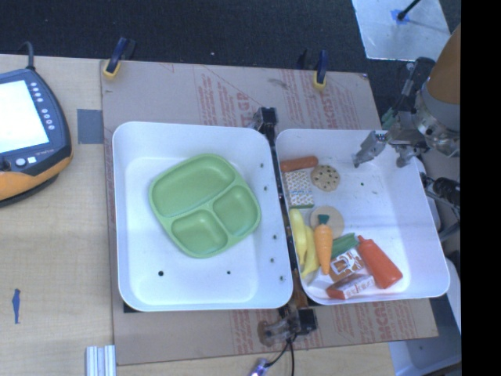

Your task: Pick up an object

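The right bin [399,202] holds several toy foods: a hot dog [299,164], a cookie [325,178], a checked packet [298,188], a banana [301,245], a carrot [323,245], a round tan disc [330,217], a green piece [343,246], a red bottle [380,262] and a small box [350,269]. My gripper [385,152] hangs over the bin's far right corner, open, with nothing between its fingers. It stands apart from the cookie, to the right of it.
The left bin [137,233] carries a green divided plate [205,204]. A teach pendant [27,131] lies at the far left of the bench. Clamps [117,58] hold the cardboard base at its far edge. Cables run down the right side.
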Robot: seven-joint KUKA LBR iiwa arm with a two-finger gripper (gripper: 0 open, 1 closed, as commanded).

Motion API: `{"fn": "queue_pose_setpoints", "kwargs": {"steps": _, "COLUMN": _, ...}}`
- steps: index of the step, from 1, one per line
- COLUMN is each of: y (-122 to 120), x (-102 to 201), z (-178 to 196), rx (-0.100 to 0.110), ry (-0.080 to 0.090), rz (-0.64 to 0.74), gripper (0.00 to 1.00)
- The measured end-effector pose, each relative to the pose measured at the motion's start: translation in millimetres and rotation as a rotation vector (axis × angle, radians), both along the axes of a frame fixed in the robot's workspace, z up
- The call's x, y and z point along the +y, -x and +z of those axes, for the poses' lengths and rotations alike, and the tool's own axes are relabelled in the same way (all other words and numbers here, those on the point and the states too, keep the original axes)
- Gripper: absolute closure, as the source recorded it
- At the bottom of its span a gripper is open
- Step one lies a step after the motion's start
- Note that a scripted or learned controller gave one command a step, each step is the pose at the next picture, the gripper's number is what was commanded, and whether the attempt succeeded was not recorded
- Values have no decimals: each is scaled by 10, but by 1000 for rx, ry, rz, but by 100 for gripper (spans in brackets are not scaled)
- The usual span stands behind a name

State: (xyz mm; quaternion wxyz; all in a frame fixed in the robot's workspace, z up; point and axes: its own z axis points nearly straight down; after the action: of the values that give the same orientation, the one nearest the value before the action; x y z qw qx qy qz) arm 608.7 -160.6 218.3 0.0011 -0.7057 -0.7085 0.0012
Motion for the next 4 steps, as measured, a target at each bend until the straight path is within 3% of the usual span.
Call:
{"fn": "queue_pose_setpoints", "kwargs": {"steps": 1, "y": 785, "x": 397, "z": -1143, "rx": 2, "ry": 0, "rz": 1, "gripper": 0}}
{"fn": "queue_pose_setpoints", "kwargs": {"steps": 2, "y": 245, "x": 502, "z": -1180, "rx": 0, "ry": 0, "rz": 2, "gripper": 0}}
{"fn": "queue_pose_setpoints", "kwargs": {"steps": 3, "y": 1294, "x": 286, "z": -1250, "rx": -13, "ry": 4, "rz": 1, "gripper": 0}}
{"fn": "queue_pose_setpoints", "kwargs": {"steps": 4, "y": 423, "x": 184, "z": -1265, "rx": -1, "ry": -1, "rz": -1, "gripper": 0}}
